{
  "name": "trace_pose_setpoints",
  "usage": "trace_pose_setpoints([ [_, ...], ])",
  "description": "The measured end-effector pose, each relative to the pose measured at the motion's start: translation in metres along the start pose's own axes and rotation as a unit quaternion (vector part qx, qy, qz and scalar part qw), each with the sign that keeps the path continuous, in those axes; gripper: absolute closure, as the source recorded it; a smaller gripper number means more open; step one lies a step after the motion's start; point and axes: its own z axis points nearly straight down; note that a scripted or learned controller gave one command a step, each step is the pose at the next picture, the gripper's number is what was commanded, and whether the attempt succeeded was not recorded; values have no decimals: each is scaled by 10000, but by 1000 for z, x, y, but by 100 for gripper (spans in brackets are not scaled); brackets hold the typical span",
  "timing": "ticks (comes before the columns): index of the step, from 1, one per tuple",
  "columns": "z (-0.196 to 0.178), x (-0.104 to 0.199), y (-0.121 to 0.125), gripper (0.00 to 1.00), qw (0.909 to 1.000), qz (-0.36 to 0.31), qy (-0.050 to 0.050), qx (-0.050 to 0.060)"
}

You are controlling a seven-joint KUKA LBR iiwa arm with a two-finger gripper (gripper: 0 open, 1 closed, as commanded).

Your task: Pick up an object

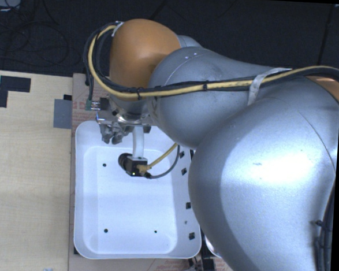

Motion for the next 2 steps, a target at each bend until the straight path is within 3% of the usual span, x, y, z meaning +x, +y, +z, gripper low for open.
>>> trace_pose_setpoints([
  [1, -39, -1, -32, 100, 10000, 5, 10, -11],
  [2, 6, 0, -7, 100, 10000, 10, 0, -12],
])
